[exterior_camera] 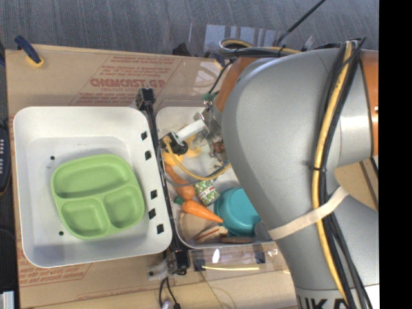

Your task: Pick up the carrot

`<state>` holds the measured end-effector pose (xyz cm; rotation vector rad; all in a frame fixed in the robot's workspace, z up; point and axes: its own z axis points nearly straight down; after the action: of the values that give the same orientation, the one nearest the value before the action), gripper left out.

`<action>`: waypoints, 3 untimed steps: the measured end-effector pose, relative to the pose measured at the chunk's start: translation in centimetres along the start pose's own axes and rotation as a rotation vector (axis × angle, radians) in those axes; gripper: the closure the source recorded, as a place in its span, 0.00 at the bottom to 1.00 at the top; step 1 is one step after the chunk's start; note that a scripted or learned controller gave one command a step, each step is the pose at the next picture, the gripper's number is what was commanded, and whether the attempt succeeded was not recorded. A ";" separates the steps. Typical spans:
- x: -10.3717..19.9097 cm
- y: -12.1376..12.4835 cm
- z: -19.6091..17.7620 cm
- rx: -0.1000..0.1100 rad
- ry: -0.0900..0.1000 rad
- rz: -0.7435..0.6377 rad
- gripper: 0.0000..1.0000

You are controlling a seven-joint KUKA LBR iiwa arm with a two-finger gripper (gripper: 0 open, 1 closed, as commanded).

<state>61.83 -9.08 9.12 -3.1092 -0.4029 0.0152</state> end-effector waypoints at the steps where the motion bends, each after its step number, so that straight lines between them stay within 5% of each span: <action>1: 0.9 0.1 -0.1 0.001 0.004 0.037 0.00; 2: -0.1 0.1 0.0 0.004 -0.001 0.043 0.00; 3: -4.5 -1.1 0.1 0.002 -0.001 -0.029 0.00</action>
<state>57.18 -9.18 9.06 -3.1016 -0.4470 0.0170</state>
